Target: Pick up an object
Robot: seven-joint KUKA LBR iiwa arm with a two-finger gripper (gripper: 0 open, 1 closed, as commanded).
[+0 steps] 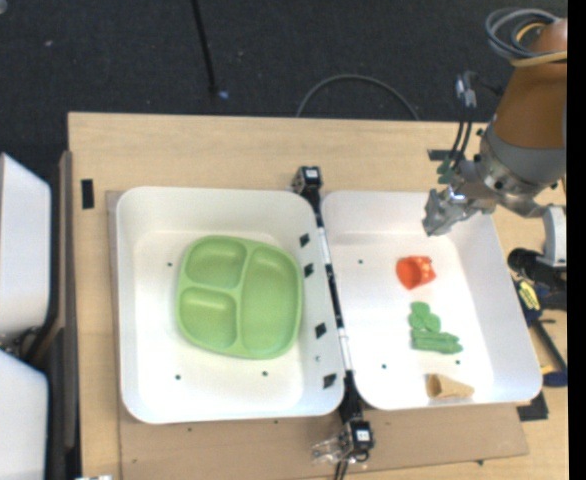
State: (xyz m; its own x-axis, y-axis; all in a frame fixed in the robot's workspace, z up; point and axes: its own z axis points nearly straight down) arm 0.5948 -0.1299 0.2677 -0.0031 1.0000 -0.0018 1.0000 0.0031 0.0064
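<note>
The gripper hangs over the right bin's far corner, finger state impossible to tell, well apart from the red piece, green piece and tan wedge.

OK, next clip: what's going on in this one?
A robot arm reaches in from the right, its gripper above the far end of the right bin, not on any object. That bin holds a red piece, a green piece and a tan piece, all lying apart from the gripper. The left bin holds a green divided plate. Nothing is picked up yet.
</note>
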